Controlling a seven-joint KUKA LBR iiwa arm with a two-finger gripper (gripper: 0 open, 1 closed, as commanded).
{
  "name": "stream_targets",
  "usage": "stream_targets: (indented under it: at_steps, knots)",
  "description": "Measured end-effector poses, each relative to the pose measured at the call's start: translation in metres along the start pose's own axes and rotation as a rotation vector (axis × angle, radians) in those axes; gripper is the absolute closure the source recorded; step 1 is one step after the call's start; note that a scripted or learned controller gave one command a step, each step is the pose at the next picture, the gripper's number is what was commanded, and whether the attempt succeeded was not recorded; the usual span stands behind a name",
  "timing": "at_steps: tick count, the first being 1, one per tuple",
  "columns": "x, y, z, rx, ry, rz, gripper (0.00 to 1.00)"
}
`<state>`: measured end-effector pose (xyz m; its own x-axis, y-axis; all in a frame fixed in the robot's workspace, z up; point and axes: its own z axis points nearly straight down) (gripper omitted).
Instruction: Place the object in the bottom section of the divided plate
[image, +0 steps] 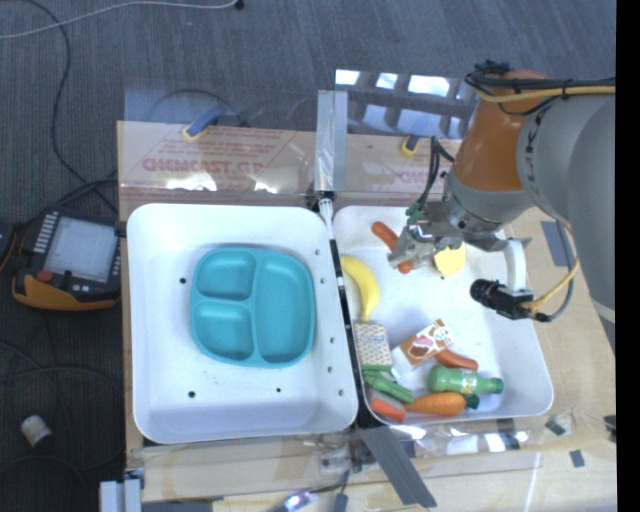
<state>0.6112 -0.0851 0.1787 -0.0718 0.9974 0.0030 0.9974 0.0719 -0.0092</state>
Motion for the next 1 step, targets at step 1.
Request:
stream_targets:
  at_steps: [1]
  knots:
    - [0.0460, 0.0600, -0.0173, 0.000, -0.005, -0.228, 1.00]
